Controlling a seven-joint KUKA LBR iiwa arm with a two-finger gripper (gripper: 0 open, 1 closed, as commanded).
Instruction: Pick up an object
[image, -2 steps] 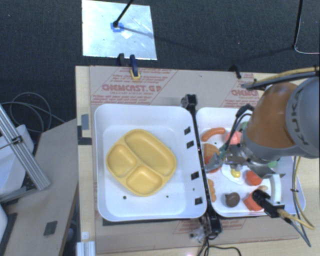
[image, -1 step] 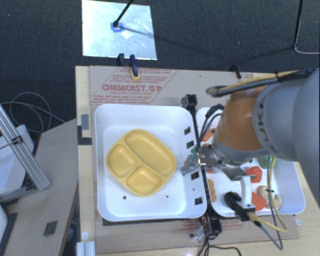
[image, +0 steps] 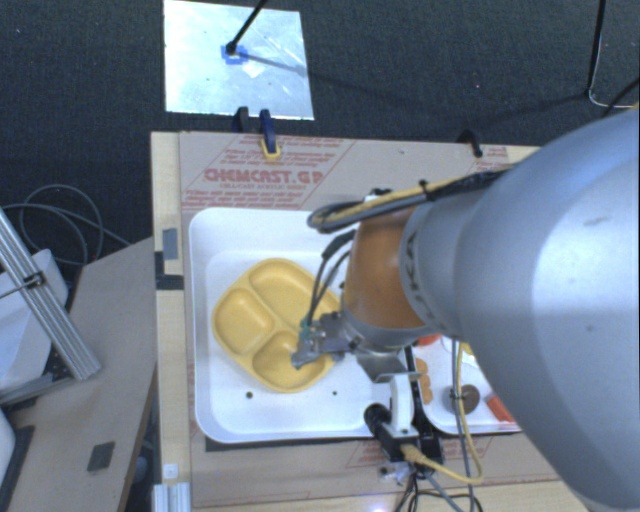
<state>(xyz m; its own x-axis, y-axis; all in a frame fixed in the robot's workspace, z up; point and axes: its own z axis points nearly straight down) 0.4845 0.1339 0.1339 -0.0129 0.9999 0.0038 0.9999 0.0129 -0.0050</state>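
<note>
Item: yellow divided tray (image: 262, 318), lying flat in the white bin (image: 215, 258) at centre-left of the frame. The gripper (image: 308, 352) sits over the tray's lower right corner; we cannot tell its state. The grey arm (image: 540, 300) with its orange band (image: 378, 275) fills the right of the frame, hiding much of the bin. Small orange pieces (image: 424, 378) lie at lower right. Above the bin we read "CHEMCAST GP" on the brown sheet (image: 268, 165).

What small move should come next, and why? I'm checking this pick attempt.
Probably a short descent onto the yellow divided tray. The gripper sits over the tray's near-right edge in the left white bin, and nothing shows between its fingers.
</note>
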